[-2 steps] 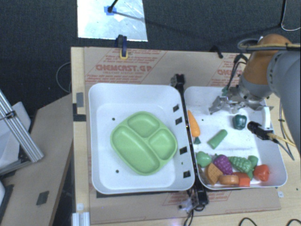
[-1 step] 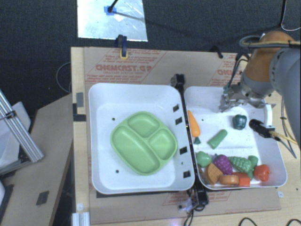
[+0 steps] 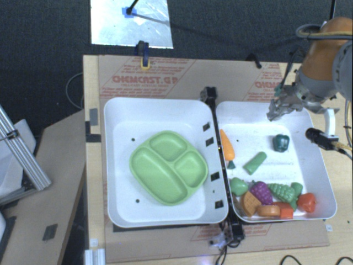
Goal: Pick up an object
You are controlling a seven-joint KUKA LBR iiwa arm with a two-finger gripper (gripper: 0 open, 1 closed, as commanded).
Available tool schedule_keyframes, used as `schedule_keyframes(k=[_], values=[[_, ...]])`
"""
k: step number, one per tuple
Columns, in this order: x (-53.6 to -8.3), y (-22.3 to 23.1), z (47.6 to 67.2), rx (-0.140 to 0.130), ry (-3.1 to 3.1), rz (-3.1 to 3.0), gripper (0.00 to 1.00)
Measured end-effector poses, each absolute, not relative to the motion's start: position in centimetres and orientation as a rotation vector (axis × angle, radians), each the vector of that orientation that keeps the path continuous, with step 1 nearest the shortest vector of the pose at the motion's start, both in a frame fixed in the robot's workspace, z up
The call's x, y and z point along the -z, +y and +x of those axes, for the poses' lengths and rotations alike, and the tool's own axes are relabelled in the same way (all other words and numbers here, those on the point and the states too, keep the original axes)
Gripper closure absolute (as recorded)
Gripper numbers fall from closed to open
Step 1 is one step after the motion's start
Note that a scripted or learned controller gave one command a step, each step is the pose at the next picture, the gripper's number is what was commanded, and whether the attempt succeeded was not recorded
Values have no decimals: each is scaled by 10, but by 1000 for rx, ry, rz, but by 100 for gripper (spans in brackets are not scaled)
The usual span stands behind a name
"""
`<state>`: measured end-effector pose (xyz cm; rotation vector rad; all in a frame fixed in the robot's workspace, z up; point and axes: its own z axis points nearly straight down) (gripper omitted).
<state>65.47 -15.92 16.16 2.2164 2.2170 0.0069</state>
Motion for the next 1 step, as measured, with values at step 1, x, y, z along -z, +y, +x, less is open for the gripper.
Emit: schedule_keyframes(k=[1], values=[[-217,-168,661,-5,2219,2216,100]])
